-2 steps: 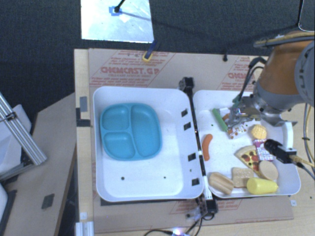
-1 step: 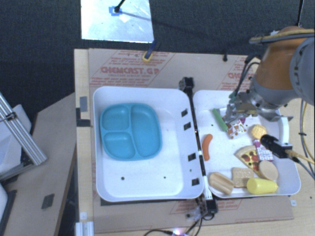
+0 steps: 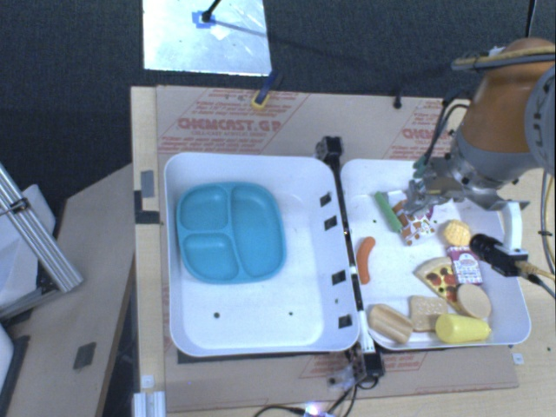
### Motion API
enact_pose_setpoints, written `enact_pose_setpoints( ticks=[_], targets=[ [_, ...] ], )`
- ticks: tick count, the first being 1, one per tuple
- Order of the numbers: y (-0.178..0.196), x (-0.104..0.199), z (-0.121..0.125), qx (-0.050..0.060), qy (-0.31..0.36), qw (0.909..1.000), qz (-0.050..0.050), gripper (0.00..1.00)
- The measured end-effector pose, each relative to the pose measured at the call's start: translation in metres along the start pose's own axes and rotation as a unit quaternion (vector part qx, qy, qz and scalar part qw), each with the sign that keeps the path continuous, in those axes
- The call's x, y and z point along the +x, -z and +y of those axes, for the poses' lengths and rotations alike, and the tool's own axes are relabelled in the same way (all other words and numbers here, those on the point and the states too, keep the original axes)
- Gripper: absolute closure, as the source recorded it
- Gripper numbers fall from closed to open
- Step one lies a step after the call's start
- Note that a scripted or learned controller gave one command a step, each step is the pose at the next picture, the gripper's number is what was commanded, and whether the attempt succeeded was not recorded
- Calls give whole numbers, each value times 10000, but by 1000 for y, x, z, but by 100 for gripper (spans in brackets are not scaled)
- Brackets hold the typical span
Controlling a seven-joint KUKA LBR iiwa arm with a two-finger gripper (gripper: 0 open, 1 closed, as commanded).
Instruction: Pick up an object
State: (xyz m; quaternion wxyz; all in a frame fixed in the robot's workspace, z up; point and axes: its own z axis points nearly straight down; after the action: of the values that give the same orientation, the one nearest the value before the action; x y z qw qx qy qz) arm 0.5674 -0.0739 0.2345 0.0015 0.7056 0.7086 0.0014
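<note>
Camera view, arm: the grey arm [image 3: 508, 137] with its orange band reaches in from the right, over the right bin [image 3: 512, 324].
Gripper: the gripper [image 3: 420, 200] hangs low over the upper middle of the right bin; how it is set cannot be told from this slant.
Nearest object: a small red-and-white patterned carton [image 3: 419, 228] lies right under the gripper tip; whether they touch cannot be told.
Beside it: a green stick [image 3: 387, 211] just left of the gripper, an orange sausage [image 3: 365, 259] further down-left.
Other objects: yellow corn piece [image 3: 456, 232], pizza slice [image 3: 437, 276], bread roll [image 3: 390, 323], lemon-yellow piece [image 3: 462, 328], all apart from the gripper.
Left bin: the left bin [image 3: 261, 315] holds a blue divided plate [image 3: 231, 232].
</note>
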Motion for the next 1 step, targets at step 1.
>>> enact_pose_setpoints(
  ticks=[1],
  targets=[
    [-10, -5, 9, 8, -7, 10000, -6, 100]
  ],
)
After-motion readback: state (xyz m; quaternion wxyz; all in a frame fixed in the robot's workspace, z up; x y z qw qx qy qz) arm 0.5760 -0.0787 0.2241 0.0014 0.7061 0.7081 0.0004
